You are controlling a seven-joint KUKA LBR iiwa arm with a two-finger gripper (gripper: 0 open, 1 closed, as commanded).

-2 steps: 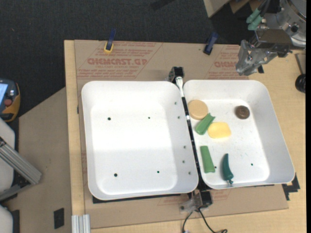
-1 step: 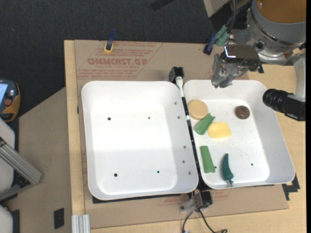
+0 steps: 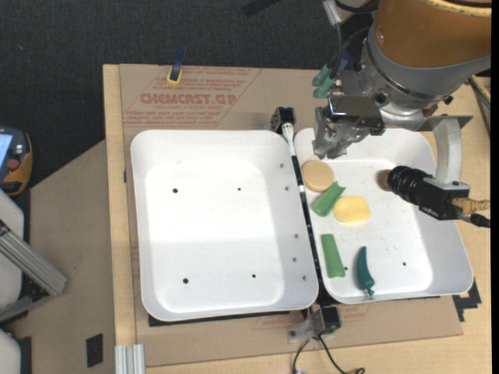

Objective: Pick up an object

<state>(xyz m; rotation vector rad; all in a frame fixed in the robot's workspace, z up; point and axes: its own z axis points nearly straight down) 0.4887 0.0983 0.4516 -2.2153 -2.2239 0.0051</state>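
The grey arm with its orange band (image 3: 437, 22) fills the upper right corner and hangs over the far edge of the right-hand shallow white plastic bin (image 3: 437, 275). Beside it, the left-hand shallow white plastic bin (image 3: 210, 224) offers a wide bare floor marked by small dark dots. The two bins touch along a dark seam, and both sit on a brown cardboard sheet (image 3: 195, 88) with red lettering, which leaves a margin along the far side.

The metal two-finger gripper (image 3: 331, 148) points down just above the far left corner of the right bin, near its rim; whether its fingers are parted or closed cannot be told, and nothing is visible between them.

Five loose objects lie in the right bin's left half, leaving its right half freer:
- one tan round disc (image 3: 318, 175), just below the gripper
- one yellow rounded block (image 3: 352, 209)
- two light green sticks (image 3: 328, 199), (image 3: 333, 255)
- one dark teal curved piece (image 3: 364, 271), near the front rim

A black cylindrical fixture (image 3: 417, 187) juts in from the right.
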